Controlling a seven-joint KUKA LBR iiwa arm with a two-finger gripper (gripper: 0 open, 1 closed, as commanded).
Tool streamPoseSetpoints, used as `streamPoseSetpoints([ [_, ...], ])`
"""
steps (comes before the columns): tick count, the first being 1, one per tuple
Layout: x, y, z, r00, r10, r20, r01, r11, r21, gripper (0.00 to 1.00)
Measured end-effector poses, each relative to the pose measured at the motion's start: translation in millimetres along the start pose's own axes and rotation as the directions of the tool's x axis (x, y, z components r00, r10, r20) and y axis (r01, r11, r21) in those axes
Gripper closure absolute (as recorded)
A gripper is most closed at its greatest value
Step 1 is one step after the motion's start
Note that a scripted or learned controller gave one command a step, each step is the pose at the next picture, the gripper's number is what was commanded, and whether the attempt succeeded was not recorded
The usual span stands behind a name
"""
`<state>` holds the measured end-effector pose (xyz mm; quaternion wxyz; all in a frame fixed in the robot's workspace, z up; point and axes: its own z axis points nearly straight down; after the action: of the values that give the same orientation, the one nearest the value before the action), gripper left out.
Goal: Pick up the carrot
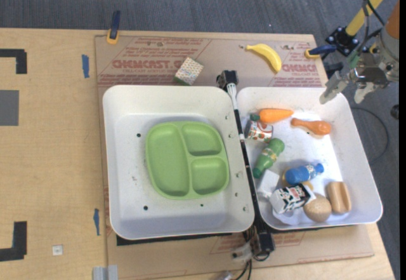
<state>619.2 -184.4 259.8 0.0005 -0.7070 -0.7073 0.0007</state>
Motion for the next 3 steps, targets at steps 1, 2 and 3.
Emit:
streamPoseSetpoints([
  [1, 61.4, 31.8, 129.6, 0.995, -0.104, -0.007, 0.104, 0.995, 0.012, 0.0],
  [2, 67.1, 41.5, 138.1, 0.999, -0.046, 0.002, 0.046, 0.999, -0.005, 0.0],
  [3, 76.9, 37.4, 160.1, 1.0, -0.021, 0.005, 0.021, 1.0, -0.013, 0.0],
])
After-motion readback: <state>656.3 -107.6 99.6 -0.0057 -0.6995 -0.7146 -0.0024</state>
